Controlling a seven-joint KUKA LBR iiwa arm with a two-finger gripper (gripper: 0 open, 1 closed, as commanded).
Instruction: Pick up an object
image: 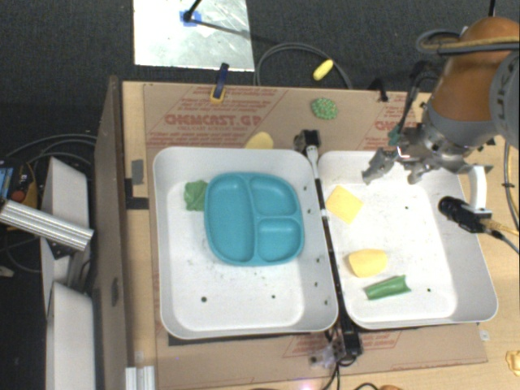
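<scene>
In the right bin lie three objects. A pale yellow wedge sits near the left wall, a rounder yellow piece lies below it, and a green pod-shaped piece lies closest to the front. My gripper hangs over the back of this bin, up and to the right of the wedge. Its fingers are spread open with nothing between them. The left bin holds a blue divided plate, and a green leafy piece lies at the plate's left edge.
On the cardboard behind the bins lie a yellow piece, a round green piece and a small yellow item. A black part juts over the right bin's right side. Cables run along the bench's left.
</scene>
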